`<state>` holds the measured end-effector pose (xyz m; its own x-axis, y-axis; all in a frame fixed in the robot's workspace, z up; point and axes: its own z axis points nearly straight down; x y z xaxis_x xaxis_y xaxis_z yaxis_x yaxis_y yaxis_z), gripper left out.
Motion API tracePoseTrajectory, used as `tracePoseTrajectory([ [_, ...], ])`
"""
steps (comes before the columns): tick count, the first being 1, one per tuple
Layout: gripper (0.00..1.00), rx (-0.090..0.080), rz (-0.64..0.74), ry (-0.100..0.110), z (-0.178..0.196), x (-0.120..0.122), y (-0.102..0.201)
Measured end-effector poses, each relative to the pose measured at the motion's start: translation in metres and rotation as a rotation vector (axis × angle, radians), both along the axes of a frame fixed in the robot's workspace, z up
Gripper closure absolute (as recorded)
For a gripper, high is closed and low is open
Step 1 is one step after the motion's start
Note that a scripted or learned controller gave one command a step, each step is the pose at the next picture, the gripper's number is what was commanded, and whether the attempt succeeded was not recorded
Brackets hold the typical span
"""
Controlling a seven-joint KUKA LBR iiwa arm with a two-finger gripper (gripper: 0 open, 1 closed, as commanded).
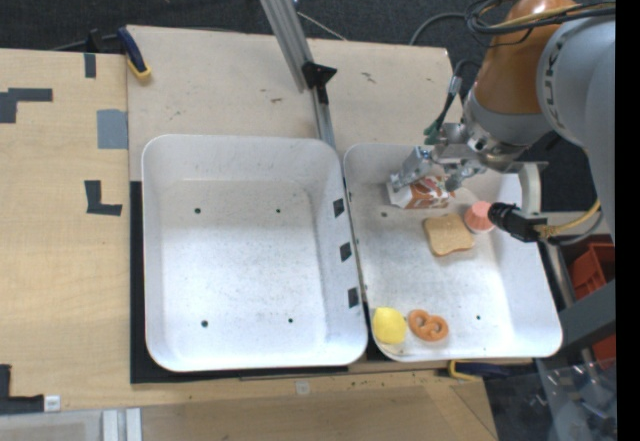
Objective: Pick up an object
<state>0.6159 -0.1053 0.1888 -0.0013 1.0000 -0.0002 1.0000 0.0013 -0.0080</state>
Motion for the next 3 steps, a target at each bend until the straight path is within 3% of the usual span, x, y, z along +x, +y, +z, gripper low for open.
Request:
tracePoseTrajectory([
  [1, 0.0, 0.0, 0.0, 0.001, -0.065, -0.003, 0.001],
  [2, 0.0, -0.001, 0.0, -0.006, -0.102, -0.003, 0.002],
  [3, 1.0, 0.0, 0.001, -0.006, -0.09, -0.003, 0.003],
])
